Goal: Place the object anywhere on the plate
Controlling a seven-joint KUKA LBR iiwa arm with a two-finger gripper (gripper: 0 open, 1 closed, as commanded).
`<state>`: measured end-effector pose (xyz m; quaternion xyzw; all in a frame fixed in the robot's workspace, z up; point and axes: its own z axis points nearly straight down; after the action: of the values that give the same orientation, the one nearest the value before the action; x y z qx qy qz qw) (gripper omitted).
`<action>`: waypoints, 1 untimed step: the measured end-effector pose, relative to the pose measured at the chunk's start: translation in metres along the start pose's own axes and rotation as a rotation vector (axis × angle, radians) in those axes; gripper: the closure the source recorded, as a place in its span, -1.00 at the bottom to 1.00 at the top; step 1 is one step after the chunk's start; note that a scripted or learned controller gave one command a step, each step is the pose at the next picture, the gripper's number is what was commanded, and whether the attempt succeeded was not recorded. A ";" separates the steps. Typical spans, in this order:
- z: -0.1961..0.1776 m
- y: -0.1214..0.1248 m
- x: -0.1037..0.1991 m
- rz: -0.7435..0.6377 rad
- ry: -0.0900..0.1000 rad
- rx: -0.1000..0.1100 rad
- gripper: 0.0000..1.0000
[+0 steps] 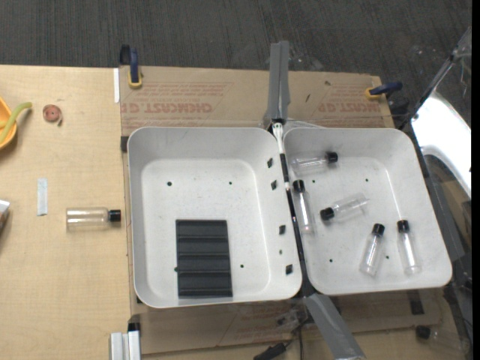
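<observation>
A black ribbed plate (202,259) lies flat on the floor of the left bin (150,156), near its front edge. Several clear vials with black caps lie scattered in the right bin (420,163). One vial (315,160) is near the back and another (300,205) rests along the left wall. A third (343,208) lies mid-bin. Two more vials (372,250) (406,244) lie toward the front right. Nothing rests on the plate.
A further vial (91,216) lies on the wooden bench left of the bins. A yellow object (7,122), a small round disc (51,113) and a white strip (42,197) are there too. Clamps (129,62) (382,90) hold the cardboard behind the bins. A white curved body (444,130) stands at the right edge.
</observation>
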<state>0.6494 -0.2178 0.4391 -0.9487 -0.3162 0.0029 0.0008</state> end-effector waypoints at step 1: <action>0.000 0.002 -0.004 0.136 0.001 0.000 -1.00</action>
<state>0.6477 -0.2213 0.4392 -0.9680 -0.2510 0.0026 0.0008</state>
